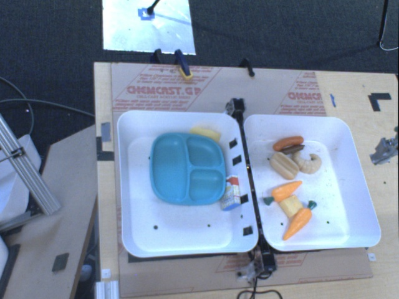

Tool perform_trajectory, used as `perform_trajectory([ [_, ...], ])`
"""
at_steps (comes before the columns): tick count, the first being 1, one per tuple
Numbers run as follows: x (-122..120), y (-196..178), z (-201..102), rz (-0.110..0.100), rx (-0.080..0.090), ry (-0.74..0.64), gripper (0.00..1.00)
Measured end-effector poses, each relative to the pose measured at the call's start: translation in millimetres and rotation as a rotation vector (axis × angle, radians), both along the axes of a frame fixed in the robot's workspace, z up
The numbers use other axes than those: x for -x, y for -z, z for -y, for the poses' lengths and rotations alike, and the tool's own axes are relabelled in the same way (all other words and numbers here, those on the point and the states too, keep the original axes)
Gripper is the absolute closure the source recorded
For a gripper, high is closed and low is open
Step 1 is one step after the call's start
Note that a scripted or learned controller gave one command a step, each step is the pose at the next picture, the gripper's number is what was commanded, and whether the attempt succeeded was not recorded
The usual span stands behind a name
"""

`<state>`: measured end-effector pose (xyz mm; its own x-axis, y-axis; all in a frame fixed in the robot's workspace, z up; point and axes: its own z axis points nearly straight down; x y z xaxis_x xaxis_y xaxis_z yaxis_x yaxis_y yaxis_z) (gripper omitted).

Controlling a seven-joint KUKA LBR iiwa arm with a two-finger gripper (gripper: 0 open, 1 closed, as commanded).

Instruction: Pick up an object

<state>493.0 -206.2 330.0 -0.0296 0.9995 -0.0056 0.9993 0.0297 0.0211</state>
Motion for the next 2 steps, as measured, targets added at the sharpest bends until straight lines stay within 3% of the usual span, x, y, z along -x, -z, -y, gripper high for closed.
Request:
perform_trajectory([
  [2, -2.5, -21.5, -0.8, 0.008, 0.001, -0.013, 1.0],
])
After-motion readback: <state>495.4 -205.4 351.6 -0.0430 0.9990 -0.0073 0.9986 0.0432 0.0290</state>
